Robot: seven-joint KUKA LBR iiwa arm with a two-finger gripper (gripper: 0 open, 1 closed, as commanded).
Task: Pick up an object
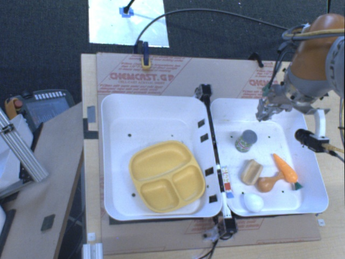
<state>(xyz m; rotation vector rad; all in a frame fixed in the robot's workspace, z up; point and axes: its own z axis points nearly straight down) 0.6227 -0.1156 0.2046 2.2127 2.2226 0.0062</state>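
Over the far part of the right-hand shallow white bin (310, 198) hangs the two-finger gripper (262, 114) of the grey arm with its orange band (318, 47), its tip pointing down toward the bin floor. Whether it is apart or together I cannot tell; the tip is small and dark against the white plastic, and nothing shows between its parts.

Just below the gripper and a little toward the near edge stands a small grey metal can (247, 141), upright, its round top facing up. It is near the gripper but apart from it. Farther toward the near edge lies a short tan bread-like block (251, 171), and just beside that, on the arm's side, a brown gourd-shaped toy (268, 183) whose narrow neck points up toward an orange plastic carrot with a green end (285, 171); neck and carrot look to be touching. Nearest the front rim, well apart from the gripper, rests a white egg-shaped object (253, 202).

Away from the gripper across the black divider (211, 144) sits the left-hand white bin (116, 112), bearing a yellow three-compartment plastic tray (166, 175) near its front.
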